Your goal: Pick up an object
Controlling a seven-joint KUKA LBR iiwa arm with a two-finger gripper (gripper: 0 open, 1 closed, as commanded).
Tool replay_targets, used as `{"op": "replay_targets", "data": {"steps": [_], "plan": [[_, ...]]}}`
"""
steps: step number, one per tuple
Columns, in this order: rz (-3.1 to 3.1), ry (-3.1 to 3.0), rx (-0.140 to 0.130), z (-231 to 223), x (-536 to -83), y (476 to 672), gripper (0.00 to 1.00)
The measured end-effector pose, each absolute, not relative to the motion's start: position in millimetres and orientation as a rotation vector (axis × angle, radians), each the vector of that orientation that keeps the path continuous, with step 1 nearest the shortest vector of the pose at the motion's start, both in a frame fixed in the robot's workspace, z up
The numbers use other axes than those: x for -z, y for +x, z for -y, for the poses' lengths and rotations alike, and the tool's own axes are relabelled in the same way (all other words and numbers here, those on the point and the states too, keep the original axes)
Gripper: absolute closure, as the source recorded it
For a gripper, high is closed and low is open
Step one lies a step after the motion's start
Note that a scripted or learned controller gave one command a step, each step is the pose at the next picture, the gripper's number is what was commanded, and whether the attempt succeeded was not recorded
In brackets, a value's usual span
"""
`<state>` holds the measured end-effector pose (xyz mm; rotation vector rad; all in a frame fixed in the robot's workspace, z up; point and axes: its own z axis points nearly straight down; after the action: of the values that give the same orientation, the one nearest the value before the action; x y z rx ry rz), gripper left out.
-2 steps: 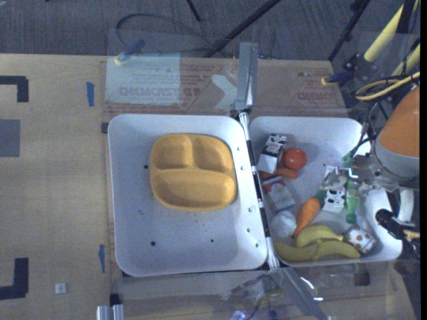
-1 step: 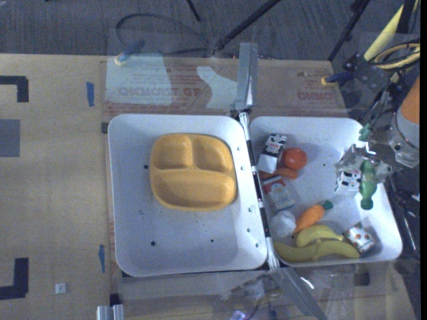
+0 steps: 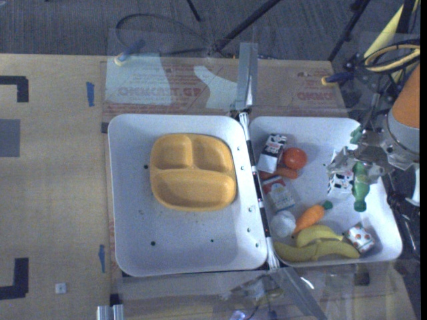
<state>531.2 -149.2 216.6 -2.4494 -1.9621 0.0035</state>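
1. A pale wooden bench (image 3: 53, 199) carries two shallow white bins side by side, with dark floor and tripod legs beyond its far edge.
2. The left bin (image 3: 133, 245) holds a yellow divided plate (image 3: 193, 171), which lies toward the bin's far half, nearer its right wall than its left.
3. The right bin (image 3: 313, 127) holds the small items. A small carton (image 3: 271, 153) and a red tomato (image 3: 293, 158) sit near its far left corner, with a second small packet (image 3: 280, 195) just below them along the left wall.
4. A carrot (image 3: 311, 215) lies near the middle of the bin, a whitish round object (image 3: 283, 224) beside it to the left.
5. Two bananas (image 3: 317, 243) lie along the near edge, and a small patterned can (image 3: 361, 237) sits at the near right corner.
6. The arm reaches in over the right wall of the right bin, orange band at the picture's edge. The gripper (image 3: 357, 169) is low over the bin's right side.
7. A green bottle (image 3: 360, 191) hangs upright just under the gripper, and a black-and-white carton (image 3: 340, 184) is beside it on the left. How far the hand is open, and whether it clamps the bottle, cannot be told.
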Motion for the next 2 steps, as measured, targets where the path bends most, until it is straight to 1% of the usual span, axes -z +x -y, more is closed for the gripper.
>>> {"op": "replay_targets", "data": {"steps": [1, 2], "plan": [[1.789, -2.581, -0.003, 108.9, -233.3, 522.9, 1.00], [1.792, -2.580, -0.004, 108.5, -242.6, 523.6, 1.00]]}}
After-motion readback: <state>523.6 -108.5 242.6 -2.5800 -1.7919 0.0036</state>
